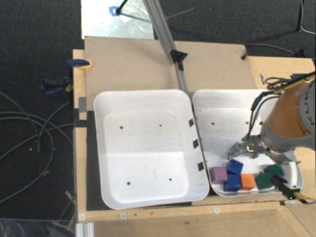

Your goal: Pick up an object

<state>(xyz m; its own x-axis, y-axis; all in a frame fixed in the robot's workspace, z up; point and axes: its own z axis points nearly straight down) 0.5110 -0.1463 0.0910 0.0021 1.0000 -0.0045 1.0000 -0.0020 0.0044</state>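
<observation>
Several small blocks lie along the front edge of the right bin (222, 112): a purple block (218, 174), two blue blocks (234, 166) (232, 182), an orange block (247, 181) and a green block (264, 180). My gripper (243, 151) hangs just above and behind the upper blue block, reaching in from the right under the orange-banded wrist (291, 117). Nothing is visibly held between its fingers.
The left bin (143, 147) sits beside the right one, divided from it by a rim with black clips. A metal pole (163, 28) slants across the back of the bench. Cables trail on the dark floor at left.
</observation>
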